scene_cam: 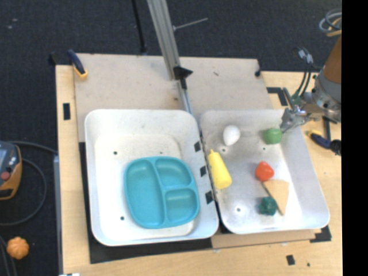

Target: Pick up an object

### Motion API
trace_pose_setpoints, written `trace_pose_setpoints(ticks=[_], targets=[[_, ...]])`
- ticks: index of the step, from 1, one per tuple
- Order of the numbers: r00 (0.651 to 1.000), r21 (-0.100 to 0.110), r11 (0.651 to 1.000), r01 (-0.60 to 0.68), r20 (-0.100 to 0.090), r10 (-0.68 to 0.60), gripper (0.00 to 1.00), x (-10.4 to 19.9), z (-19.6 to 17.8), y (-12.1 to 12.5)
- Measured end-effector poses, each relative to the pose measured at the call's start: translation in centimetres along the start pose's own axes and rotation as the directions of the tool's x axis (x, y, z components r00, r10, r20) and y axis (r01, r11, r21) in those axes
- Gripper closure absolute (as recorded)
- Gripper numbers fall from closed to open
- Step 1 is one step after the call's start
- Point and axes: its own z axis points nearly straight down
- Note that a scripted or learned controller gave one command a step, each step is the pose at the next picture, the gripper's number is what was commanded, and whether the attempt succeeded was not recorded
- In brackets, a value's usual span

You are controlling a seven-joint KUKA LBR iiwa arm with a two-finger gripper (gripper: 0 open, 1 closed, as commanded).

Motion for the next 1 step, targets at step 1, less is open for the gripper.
trace_pose_setpoints(ticks=[1], targets=[[1.0, 0.006, 1.0, 0.002, -0.003, -0.002, 1.0, 5.39, 0.83, -0.85]])
